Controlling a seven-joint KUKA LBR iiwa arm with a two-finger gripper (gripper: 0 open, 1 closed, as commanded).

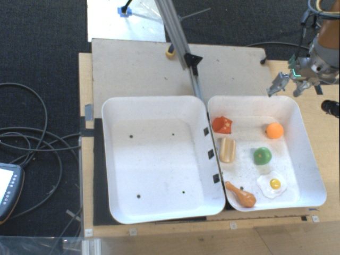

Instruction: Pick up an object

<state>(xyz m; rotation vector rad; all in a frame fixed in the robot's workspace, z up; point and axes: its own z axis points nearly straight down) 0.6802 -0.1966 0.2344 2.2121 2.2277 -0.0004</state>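
The right bin [305, 137] holds several toy foods. An orange ball [274, 130] lies near its far right, a red block [222, 125] near its far left. A tan cylinder [227, 150] and a green round piece [262, 155] sit mid-bin. A fried egg [273, 185] and an orange drumstick [240, 193] lie near the front edge. My gripper [290, 85] hangs open above the bin's far right corner, well above and behind the orange ball. Nothing is between its fingers.
The left bin [114, 116] stands beside the right one, with a divider of black clips between them. A grey slanted pole [175, 31] crosses the back of the bench. Cables lie on the floor at the left.
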